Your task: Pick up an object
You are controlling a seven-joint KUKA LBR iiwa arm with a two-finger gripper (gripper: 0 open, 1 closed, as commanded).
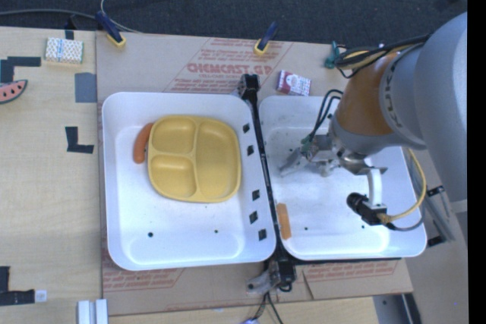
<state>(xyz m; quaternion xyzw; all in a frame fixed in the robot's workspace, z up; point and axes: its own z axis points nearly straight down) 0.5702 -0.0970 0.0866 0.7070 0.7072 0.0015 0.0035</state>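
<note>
Cardboard (pixel 220 64) covers the bench under two white bins, and at the near end of the divider between them a small orange piece (pixel 283 220) lies just inside the right bin (pixel 342 239). Over that bin the gripper (pixel 292 162) hangs low with its fingers spread apart and nothing between them. Across in the left bin (pixel 125 239), a yellow tray (pixel 194 158) lies flat with an orange sausage (pixel 140 144) touching its left edge; beyond the bins a small red packet (pixel 292 83) rests on the cardboard.

The arm (pixel 425 87) runs off the right edge, and its wrist covers part of the bin (pixel 334 243) floor behind the hand (pixel 292 162). Far left of the hand, the tray (pixel 194 158) hides most of an orange sausage (pixel 140 144). A red-white packet (pixel 292 83) above the hand is too small to read.
</note>
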